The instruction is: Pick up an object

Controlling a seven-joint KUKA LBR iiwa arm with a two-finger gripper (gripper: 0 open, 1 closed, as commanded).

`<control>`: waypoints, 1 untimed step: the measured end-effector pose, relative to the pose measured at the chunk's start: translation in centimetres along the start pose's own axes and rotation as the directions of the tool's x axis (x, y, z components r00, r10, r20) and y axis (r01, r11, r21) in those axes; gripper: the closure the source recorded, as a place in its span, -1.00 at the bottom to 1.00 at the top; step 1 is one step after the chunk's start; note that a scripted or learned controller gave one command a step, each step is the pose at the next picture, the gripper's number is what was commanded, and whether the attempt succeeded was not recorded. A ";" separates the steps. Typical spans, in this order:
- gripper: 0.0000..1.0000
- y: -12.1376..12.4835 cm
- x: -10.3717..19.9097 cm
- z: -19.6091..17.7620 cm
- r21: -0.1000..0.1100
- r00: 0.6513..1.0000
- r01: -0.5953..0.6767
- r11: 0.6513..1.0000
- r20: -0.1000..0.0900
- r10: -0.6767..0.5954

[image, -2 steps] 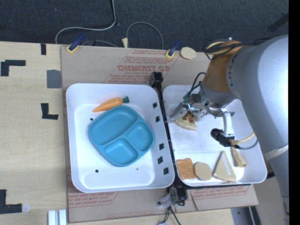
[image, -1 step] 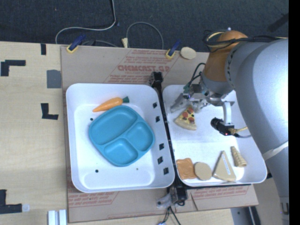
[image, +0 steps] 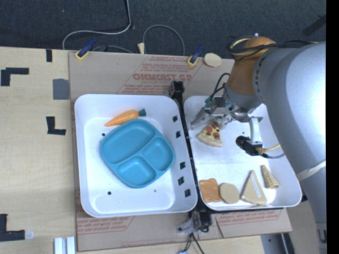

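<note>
The toy pizza slice [image: 210, 135] lies in the right bin [image: 286, 194], up near its 11 o'clock corner. It is a yellow wedge with red dots on top. The gripper [image: 214, 116] hangs just above it, at the slice's 12 o'clock, and its grey fingers [image: 198, 119] point down toward the slice. From this high view I cannot tell how wide the claw is spread, or if it has a grip on the slice.

Down at 6 o'clock in the same bin sit more toy foods in a row: a brown toast piece [image: 209, 190], a round tan cookie [image: 229, 193], a pale wedge [image: 255, 189] (maybe cheese or a sandwich half) and a little cone [image: 269, 178].

The big grey arm [image: 296, 99] with its orange band [image: 246, 70] comes in from 3 o'clock and covers that side of the bin.

At 9 o'clock from the slice is the left bin [image: 85, 142]. A blue plate [image: 137, 153] with three parts rests in its middle. An orange toy carrot [image: 124, 117] lies just beside the plate at the plate's 11 o'clock.
</note>
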State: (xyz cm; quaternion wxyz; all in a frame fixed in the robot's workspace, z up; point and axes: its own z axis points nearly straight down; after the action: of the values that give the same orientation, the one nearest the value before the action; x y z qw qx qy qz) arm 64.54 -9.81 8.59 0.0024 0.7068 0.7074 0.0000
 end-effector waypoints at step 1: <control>1.00 0.0 0.0 -1.0 0.000 1.000 0.001 1.000 0.001 -0.001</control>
State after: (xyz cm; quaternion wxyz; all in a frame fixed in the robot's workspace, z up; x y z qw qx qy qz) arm 64.58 -9.82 9.64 0.0030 0.7063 0.7079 -0.0004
